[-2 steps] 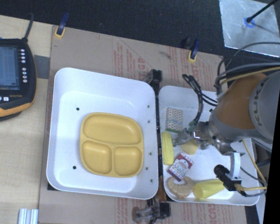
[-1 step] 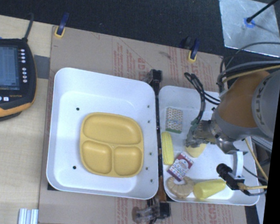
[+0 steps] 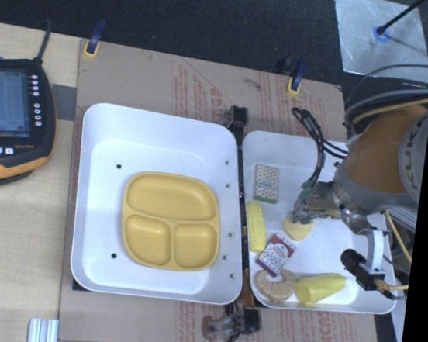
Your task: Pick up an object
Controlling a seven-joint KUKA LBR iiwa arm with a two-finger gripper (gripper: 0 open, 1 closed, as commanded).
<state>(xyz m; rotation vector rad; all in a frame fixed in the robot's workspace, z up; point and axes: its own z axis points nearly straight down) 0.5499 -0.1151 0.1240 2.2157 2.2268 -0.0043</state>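
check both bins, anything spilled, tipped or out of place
Nothing stands out. The yellow divided tray lies flat in the left bin; the corn cob, red packet and other small items lie loose but inside the right bin.

Bright even overhead light, soft shadows, slight blur

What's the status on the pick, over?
Gripper down in right bin, on small yellow piece. Grasp unconfirmed. Corn cob, red packet close beside it.
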